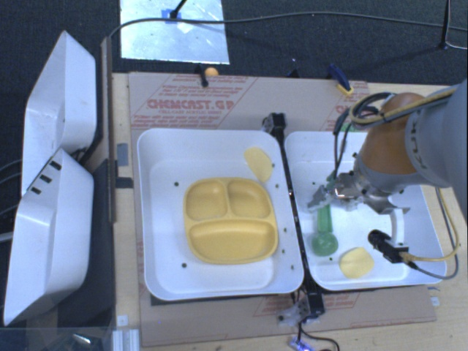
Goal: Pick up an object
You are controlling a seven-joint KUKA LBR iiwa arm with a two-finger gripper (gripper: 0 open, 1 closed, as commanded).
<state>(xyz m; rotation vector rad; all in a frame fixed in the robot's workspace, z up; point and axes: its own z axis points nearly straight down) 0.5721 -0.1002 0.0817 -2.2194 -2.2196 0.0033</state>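
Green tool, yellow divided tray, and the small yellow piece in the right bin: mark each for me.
green tool [324, 232], camera view, on its shaft above the round end.
yellow divided tray [230, 220], camera view, on its centre ridge.
small yellow piece [356, 262], camera view, on its middle.

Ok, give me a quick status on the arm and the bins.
Gripper low in right bin, over green object's upper end. No confirmed grasp. Yellow piece lies beside it. Left bin: yellow divided tray, another yellow piece.

Yellow tray in white bin; green object, orange-banded grey arm.
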